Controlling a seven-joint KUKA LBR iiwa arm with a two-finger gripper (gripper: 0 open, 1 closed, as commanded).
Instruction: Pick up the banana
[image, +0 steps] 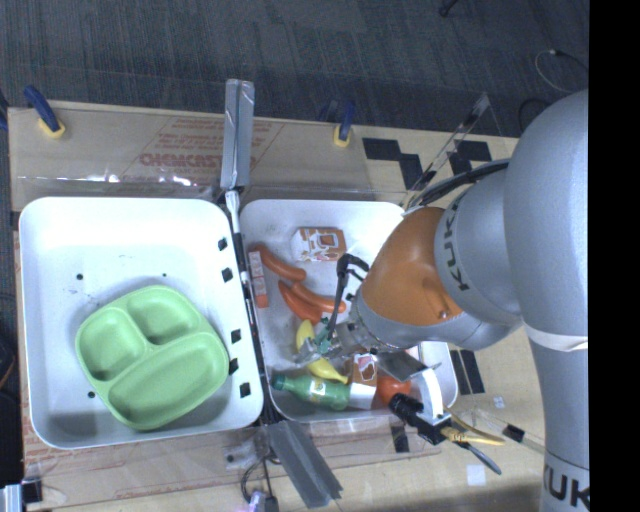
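Observation:
The yellow banana (304, 334) lies in the right bin (385, 212), near its front left. Part of it is covered by my gripper (322, 346), which hangs right over its middle. A second yellow bit (328, 371) pokes out just below the gripper, against a green bottle. The grey arm with its orange band (415, 275) reaches in from the right and hides the bin's right half.
A green bottle (312, 391) lies along the right bin's front wall. Behind the banana lie an orange carrot (305, 299), a reddish sausage (280, 266) and a small printed box (320, 243). The left bin (60, 225) holds a green divided plate (152, 356).

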